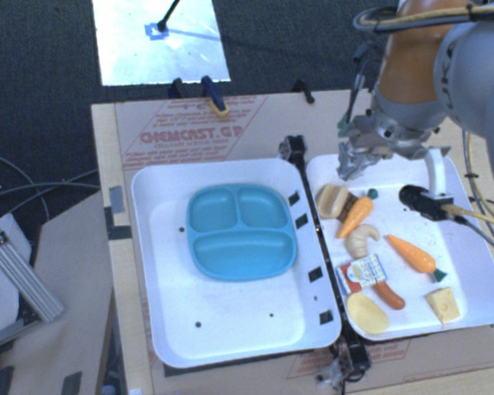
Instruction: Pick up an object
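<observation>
Furthest left on the tabletop (179,125) is the left bin (163,270), holding just a blue divided plate (237,232) lying flat in its middle. I judge it poor prey: broad and low, with little for me to close on.

Past the divider, the right bin (480,274) carries the small toy foods, scattered loosely and mostly apart from one another, which leaves room to come down on one alone. Along its left side are a tan bread roll (332,200), a small carrot (356,216) touching it, a pale curled piece (361,239), a little red-and-white carton (364,272) and a yellow potato-like lump (368,312). Further right lie a red sausage (390,295), a second carrot (411,255) and a cheese wedge (444,304).

My jaws hang over the bin's far left corner, just above the bread roll, and they hold nothing that I can see. Whether they are spread or pressed together I cannot tell. From where I hang, the roll looks the likeliest pick: a stubby, rounded piece, light brown with a paler end, close to the bin wall and crowded by the carrot on its near side. My arm (467,49) reaches in from the right
</observation>
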Controlling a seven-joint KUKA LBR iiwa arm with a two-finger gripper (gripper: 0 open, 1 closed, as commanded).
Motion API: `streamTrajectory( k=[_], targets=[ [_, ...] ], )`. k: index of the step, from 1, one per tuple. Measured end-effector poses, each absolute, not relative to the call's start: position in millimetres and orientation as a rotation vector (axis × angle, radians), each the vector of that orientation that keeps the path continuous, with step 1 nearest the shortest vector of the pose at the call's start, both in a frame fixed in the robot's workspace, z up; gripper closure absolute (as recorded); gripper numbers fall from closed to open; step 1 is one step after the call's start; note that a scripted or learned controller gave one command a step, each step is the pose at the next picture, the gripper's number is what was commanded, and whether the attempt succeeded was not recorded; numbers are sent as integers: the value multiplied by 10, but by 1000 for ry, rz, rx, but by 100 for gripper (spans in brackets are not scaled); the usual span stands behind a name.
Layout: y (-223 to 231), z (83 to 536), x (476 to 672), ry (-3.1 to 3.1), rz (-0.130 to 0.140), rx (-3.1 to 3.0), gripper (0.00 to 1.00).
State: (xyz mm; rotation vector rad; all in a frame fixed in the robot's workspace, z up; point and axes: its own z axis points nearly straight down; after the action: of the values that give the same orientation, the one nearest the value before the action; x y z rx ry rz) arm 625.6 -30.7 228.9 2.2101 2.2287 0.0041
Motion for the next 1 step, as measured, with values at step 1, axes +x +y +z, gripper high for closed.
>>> streamTrajectory(
  k=[1],
  targets=[
    [169,2166,6579,2230,6,2210,100]
  ],
)
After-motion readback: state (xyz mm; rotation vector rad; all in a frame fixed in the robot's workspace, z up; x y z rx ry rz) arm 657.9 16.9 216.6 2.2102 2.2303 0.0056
